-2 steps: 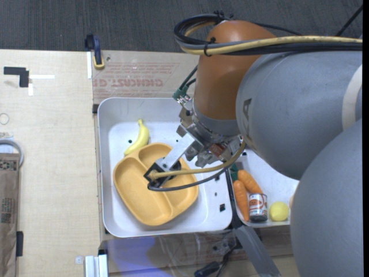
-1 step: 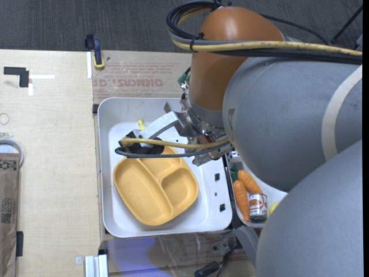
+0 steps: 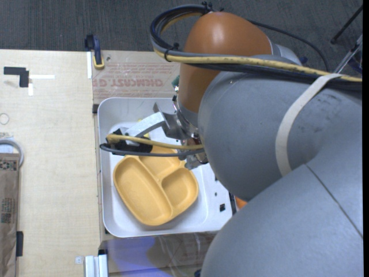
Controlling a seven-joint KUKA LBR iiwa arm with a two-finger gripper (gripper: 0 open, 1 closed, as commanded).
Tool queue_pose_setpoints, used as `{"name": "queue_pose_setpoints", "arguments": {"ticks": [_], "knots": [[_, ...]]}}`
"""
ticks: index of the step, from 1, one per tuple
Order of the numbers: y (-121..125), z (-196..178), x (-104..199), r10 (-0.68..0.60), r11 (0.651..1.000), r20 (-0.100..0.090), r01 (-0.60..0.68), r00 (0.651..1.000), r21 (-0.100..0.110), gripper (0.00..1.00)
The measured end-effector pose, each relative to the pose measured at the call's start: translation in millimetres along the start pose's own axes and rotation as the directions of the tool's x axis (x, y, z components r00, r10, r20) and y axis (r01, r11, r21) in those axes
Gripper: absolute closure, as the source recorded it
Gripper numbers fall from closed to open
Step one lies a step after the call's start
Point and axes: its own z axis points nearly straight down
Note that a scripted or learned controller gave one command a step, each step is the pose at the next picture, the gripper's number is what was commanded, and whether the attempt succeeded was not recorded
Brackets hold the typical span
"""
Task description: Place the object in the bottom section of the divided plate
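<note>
The grey arm [image 3: 271, 154] sprawls across the right side, covering much of the white bin [image 3: 106, 212]. The divided plate [image 3: 155, 189] lies open from above, its lower and left sections unobstructed. A yellow cable [image 3: 150, 142] and black hose [image 3: 124, 149] stretch across the plate's top edge, barring approach from there. The wooden surface [image 3: 52, 154] at left offers wide free room.
</note>
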Motion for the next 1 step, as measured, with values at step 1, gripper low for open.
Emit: {"name": "queue_pose_setpoints", "arguments": {"ticks": [1], "knots": [[-12.6, -55.6, 10.0, 0.122, 0.993, -0.001, -0.122, 0.993, -0.001, 1.00]]}}
